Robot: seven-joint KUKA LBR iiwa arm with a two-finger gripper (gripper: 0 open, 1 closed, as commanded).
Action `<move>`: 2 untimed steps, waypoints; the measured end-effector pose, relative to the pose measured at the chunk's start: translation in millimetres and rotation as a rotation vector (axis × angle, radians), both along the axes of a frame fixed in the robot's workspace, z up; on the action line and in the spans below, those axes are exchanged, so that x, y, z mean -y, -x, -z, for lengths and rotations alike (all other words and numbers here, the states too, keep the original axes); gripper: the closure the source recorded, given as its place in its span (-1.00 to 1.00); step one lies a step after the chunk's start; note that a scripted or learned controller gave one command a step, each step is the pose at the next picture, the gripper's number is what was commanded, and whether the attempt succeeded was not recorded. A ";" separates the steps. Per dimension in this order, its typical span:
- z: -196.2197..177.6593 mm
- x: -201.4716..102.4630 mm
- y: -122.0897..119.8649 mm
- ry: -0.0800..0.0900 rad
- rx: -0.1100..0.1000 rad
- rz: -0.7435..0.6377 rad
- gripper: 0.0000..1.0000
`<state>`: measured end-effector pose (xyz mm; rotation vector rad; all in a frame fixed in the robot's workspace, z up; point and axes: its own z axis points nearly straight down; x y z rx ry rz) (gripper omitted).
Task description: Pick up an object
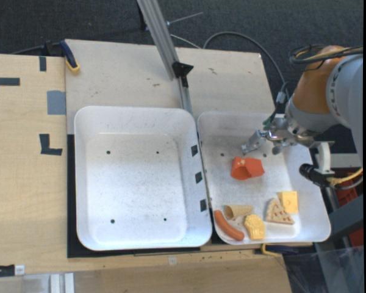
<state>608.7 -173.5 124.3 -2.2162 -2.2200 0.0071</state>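
The wooden bench (24, 163) fills the scene, with grey and dark tape patches toward nine and ten o'clock; no brand, label or writing can be read on it or on anything else. On it sit two shallow white bins side by side. The left bin (85, 163) takes the centre of the scene, its floor speckled with dark marks and a few small dots. The right bin (216, 133), toward four o'clock, holds all the loose objects. The grey arm (348, 90) with its orange band (308, 90) comes in at three o'clock, and a metal pole (161, 32) slants down from twelve o'clock to the seam between the bins. The gripper (254, 143) hangs over the upper part of the right bin, at the twelve o'clock side of the objects; whether its fingers are apart or together cannot be told from this angle, and nothing is seen between them. Just below it, apart from it, lies an orange-red cup (247, 168) on its side near the bin's middle. Along the bin's six o'clock edge lie a red sausage (229, 225), a tan cone (238, 212), a yellow corn-like piece (255, 226), a pizza slice (279, 213) and a yellow block (288, 201), close together.
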 end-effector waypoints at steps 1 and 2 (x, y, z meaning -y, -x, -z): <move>-13.1 -0.3 -1.5 0.001 0.004 -0.002 1.00; -59.5 0.5 -10.6 0.001 0.011 0.000 1.00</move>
